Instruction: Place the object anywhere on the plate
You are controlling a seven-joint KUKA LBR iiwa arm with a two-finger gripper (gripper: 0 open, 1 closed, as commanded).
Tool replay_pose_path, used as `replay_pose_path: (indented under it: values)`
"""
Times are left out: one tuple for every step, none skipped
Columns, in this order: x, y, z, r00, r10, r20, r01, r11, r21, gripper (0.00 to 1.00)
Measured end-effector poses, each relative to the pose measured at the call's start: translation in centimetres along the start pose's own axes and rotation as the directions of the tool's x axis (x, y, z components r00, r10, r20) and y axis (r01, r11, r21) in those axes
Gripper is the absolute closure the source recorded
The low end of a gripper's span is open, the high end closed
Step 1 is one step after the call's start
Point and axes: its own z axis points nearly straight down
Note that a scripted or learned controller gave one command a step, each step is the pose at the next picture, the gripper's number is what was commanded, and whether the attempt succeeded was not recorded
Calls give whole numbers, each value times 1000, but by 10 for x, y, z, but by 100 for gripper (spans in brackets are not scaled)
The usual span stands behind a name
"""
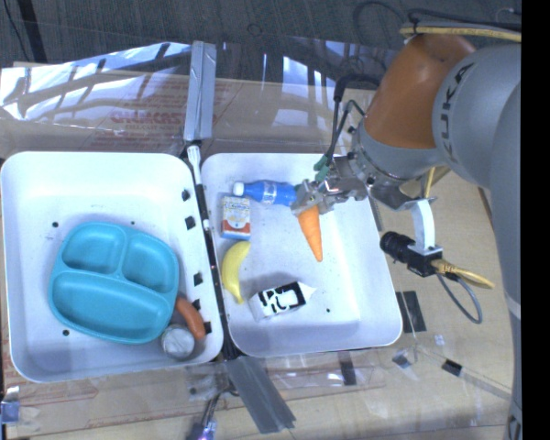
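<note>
A: Finishes?
B: Blue plate (115,282) smooth matt plastic. Bins (37,177) glossy white plastic. Carrot (311,233) and banana (234,270) look smooth plastic.
A: Arm?
B: Arm (481,90) grey, satin sheen; orange band (420,85) glossy.

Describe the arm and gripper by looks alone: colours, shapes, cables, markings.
The arm is a thick, rounded grey body with a broad orange band above the wrist and pale lettering on the grey shell. The gripper is a small metallic grey assembly with bits of green and red by its base. Thin dark cables loop up along the wrist.
</note>
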Motion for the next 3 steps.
replay_pose_path:
  values:
    - [53,16,47,995,-98,-1,98,995,5,100]
    - [164,31,57,990,-144,0,144,990,4,100]
    - [234,-13,63,955,-296,0,296,955,5,100]
